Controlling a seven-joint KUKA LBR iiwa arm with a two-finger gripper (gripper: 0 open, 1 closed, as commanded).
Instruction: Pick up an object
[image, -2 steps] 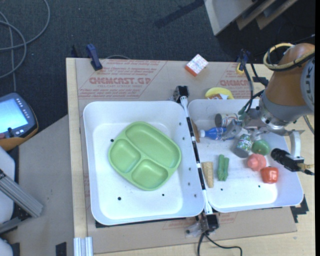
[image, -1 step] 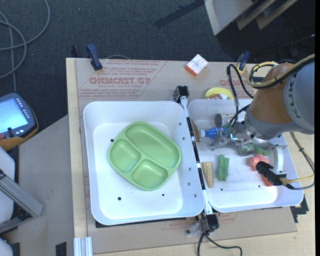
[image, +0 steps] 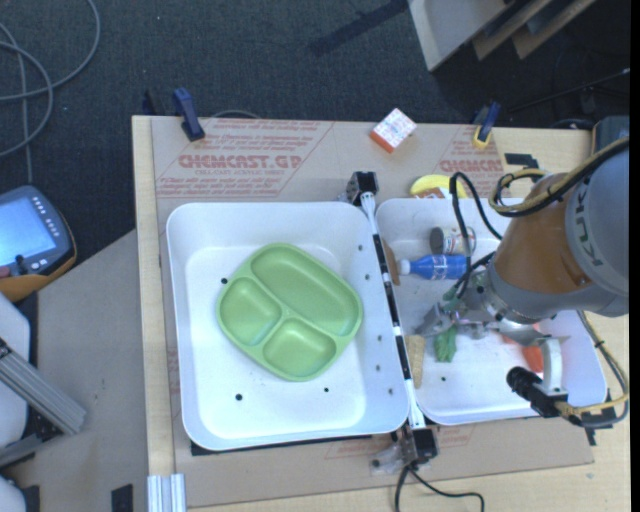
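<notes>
Dark carpet runs around a wooden counter (image: 300, 165) with red print on it, and two shallow white bins sit side by side on top. Left bin (image: 190, 330) has exactly one thing in it: a green plate (image: 290, 310) with three compartments, lying flat near the middle. Right bin (image: 470, 400) is the busier one. I count one blue bottle (image: 437, 266) on its side near the divider, one small grey jar (image: 450, 241) just behind it, one green piece (image: 444, 346) toward the front, and one orange-red bit (image: 533, 355) poking out past the arm. Behind the bins on the counter there's one orange-and-white box (image: 393, 129) and one yellow thing (image: 430, 185) touching the right bin's back rim. Two blue clamps (image: 186, 110) hold the back edge. The arm (image: 560, 250) comes in from the right, and the hand (image: 455, 318) is low over the right bin, right above the green piece. Whether it's released or clenched, I can't tell.
</notes>
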